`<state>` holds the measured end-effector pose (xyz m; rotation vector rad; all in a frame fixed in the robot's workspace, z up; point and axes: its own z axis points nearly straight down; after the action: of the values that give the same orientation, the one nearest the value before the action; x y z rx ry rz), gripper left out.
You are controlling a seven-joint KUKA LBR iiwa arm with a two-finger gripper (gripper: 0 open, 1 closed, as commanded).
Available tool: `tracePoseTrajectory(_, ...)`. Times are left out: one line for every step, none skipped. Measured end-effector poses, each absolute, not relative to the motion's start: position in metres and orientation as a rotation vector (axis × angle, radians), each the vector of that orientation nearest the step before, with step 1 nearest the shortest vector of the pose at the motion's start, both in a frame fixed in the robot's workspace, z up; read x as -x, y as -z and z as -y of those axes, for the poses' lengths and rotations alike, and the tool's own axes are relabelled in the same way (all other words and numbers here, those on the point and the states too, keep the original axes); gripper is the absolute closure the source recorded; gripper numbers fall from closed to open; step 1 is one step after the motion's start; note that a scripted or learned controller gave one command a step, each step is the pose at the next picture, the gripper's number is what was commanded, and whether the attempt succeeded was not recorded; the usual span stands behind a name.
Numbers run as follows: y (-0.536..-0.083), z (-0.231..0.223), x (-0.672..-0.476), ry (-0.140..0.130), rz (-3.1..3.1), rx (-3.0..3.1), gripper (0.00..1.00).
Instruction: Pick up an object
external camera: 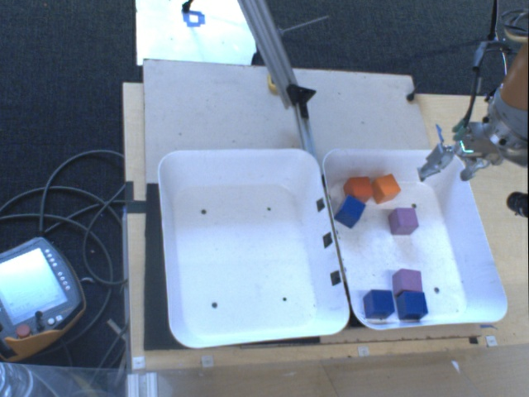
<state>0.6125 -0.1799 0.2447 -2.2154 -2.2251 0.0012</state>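
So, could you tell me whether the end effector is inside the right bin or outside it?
Outside, by the look of it: the end effector hangs over the right bin's upper right rim, apart from the blocks.

Two orange blocks point(358, 188) point(386, 188) seen touching, far end of the right bin | blue block point(350, 212) just below them | purple block point(402, 220) alone, mid-bin | purple block point(407, 280) over two blue blocks point(378, 303) point(412, 305) (near edge, clustered).
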Motion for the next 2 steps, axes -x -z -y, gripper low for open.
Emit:
tracePoseTrajectory(-0.247, 0.18, -0.613, 0.001, 2.229, 2.217, 0.0)
tracePoseTrajectory(-0.201, 0.177, -0.605, -0.002, 2.223, 2.217, 0.0)
